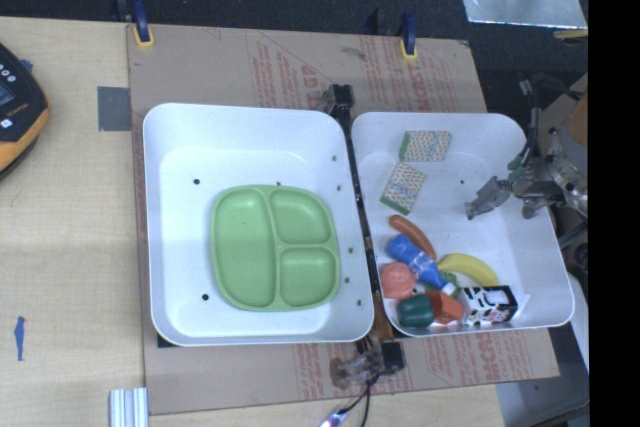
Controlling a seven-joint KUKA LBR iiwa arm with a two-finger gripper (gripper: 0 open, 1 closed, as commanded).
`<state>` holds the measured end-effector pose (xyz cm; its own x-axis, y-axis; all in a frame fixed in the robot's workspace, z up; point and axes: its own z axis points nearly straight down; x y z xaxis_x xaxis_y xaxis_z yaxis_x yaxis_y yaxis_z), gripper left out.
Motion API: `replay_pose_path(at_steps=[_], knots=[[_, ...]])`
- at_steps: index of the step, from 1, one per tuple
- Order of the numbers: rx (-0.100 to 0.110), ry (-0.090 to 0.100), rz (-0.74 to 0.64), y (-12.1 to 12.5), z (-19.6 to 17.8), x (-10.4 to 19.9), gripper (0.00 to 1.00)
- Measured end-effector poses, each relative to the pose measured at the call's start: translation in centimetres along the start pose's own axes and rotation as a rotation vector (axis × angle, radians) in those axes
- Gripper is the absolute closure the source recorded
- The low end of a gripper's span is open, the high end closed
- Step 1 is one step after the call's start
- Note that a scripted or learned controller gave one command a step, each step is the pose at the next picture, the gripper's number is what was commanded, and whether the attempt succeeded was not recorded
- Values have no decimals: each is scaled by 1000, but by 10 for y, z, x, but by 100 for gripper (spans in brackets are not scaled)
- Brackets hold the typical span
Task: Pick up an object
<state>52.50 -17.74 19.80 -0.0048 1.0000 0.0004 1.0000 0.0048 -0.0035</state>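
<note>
My gripper (502,183) hangs over the right side of the right bin (455,130), open, with nothing between its fingers. One grey finger (486,200) points down-left over bare bin floor. To its left lie two green patterned packets (426,146) (404,185). A cluster sits below it at the bin's front: an orange sausage shape (412,233), a blue bottle (415,260), a yellow banana (468,267), a salmon ball (396,280), a dark green piece (416,312) and a black-and-white block (488,303).
The left bin (170,140) holds a light green divided plate (272,248). Both bins rest on a cardboard sheet (250,65) clamped to the bench. A yellow-black device (15,115) lies at the far left.
</note>
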Motion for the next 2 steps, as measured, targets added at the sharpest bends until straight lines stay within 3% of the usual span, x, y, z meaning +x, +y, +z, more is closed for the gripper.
replay_pose_path(at_steps=[1, 2], knots=[[-9, -3, 0, 74, 102, 29, 0], [-9, -1, 0, 135, 101, 68, 0]])
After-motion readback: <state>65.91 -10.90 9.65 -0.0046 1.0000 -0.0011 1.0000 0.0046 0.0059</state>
